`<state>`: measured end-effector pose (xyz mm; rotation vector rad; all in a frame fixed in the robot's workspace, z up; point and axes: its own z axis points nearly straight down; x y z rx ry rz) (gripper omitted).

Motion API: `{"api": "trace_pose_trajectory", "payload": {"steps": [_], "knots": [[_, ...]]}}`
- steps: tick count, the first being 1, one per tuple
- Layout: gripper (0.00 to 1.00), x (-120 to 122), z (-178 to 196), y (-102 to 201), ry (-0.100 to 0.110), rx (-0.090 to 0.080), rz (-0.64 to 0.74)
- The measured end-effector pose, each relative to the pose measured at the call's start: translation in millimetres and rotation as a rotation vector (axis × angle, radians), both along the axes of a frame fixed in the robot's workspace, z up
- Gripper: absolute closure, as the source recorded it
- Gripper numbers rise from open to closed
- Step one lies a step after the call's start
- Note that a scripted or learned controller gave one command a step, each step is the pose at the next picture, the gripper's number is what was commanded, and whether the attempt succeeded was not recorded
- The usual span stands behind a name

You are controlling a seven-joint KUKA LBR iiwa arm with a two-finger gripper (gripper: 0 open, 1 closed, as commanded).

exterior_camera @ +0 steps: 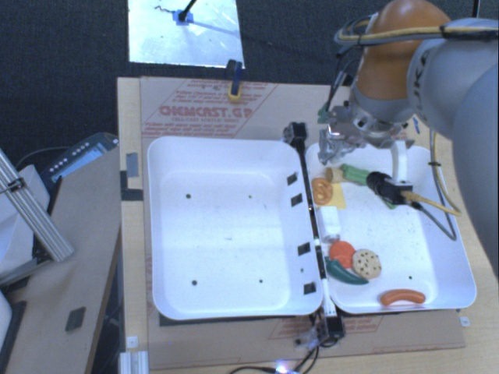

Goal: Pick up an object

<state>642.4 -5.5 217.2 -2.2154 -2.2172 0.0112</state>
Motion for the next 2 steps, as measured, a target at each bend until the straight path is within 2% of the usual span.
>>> {"api": "trace_pose_trajectory", "payload": {"steps": [1, 2], "knots": [[1.00, 9, 199, 35, -0.031, 0.002, 0.008], [1.00, -16, 86, 75, -0.001, 0.001, 0.008]]}}
